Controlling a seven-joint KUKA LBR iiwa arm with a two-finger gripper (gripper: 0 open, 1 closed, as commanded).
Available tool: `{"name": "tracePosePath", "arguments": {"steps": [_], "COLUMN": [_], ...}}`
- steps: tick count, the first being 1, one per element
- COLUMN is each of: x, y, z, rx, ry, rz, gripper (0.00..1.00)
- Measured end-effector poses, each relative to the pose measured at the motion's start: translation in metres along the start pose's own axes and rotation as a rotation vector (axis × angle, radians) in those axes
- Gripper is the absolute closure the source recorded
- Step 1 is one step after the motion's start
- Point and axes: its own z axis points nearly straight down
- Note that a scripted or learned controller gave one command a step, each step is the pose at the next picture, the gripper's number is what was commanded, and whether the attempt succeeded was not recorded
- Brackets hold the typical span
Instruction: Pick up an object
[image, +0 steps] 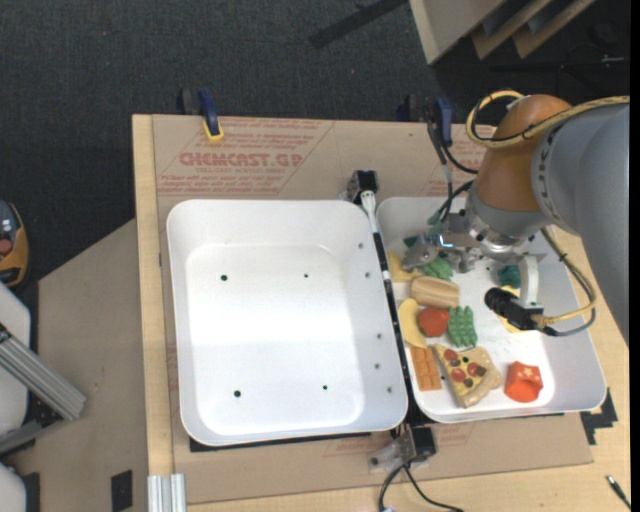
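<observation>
In the right bin (590, 385), toys lie packed: bun (434, 291), tomato (433, 321), green piece (462, 326), pizza slice (469, 374), red block (523, 380). The gripper (478, 252) hangs over the far end, by a green toy (436, 267); finger state cannot be told, nothing seen held. Best target is probably the red block, apart from its neighbours. Descend straight, centre over it, close only once low. Left bin (180, 300) on the counter (150, 180) takes drops.

We see two white bins (275, 225), a red tomato (433, 321), and a pepperoni-dotted pizza slice (468, 374).
</observation>
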Motion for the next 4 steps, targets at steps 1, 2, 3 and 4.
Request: {"name": "tracePosePath", "arguments": {"steps": [1,2,3,4], "x": [0.000,-0.003,-0.034,-0.034], "y": [0.002,0.006,0.024,0.023], "z": [-0.016,-0.009,-0.002,-0.012], "rx": [-0.007,-0.002,0.021,0.023], "ry": [-0.002,0.000,0.006,0.004], "rz": [0.000,-0.003,-0.003,-0.004], "gripper": [1.00,1.00,1.00,1.00]}}
